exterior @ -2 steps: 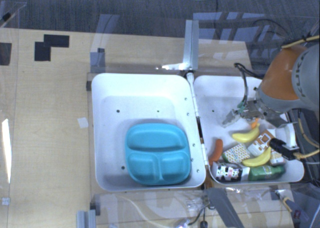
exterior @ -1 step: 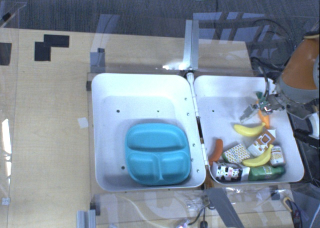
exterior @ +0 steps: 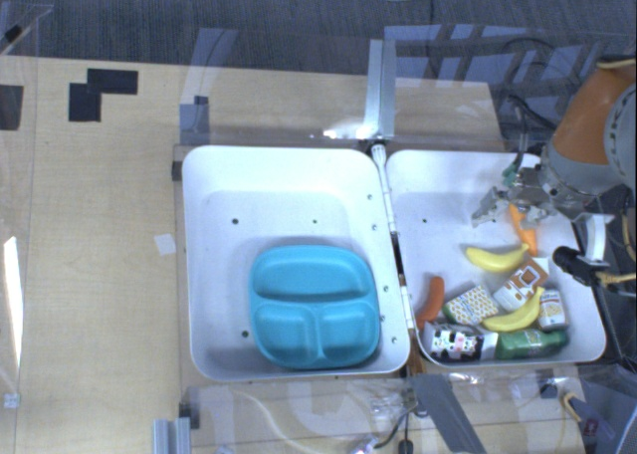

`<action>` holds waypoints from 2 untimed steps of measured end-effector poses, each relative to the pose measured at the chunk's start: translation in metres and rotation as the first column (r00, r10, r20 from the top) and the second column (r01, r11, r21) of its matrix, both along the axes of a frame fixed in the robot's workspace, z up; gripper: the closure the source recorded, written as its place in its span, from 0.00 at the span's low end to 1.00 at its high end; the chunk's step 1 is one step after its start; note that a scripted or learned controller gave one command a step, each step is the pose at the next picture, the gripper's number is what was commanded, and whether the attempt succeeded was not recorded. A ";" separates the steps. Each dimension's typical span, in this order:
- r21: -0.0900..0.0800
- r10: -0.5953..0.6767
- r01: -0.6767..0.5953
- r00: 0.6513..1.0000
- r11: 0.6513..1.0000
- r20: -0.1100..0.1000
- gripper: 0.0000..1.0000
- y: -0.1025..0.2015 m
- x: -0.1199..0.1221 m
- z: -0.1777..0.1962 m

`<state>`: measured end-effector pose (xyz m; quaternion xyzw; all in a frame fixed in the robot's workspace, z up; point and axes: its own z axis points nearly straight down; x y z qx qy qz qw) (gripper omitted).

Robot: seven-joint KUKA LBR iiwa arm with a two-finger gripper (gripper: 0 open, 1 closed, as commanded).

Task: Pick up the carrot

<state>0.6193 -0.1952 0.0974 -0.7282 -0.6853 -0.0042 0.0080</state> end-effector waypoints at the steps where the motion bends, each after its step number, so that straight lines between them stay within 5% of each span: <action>1: -0.013 0.008 -0.008 1.000 1.000 0.011 1.00 -0.003 0.003 0.014; 2: -0.015 0.008 -0.008 1.000 1.000 0.017 0.00 -0.003 0.004 0.018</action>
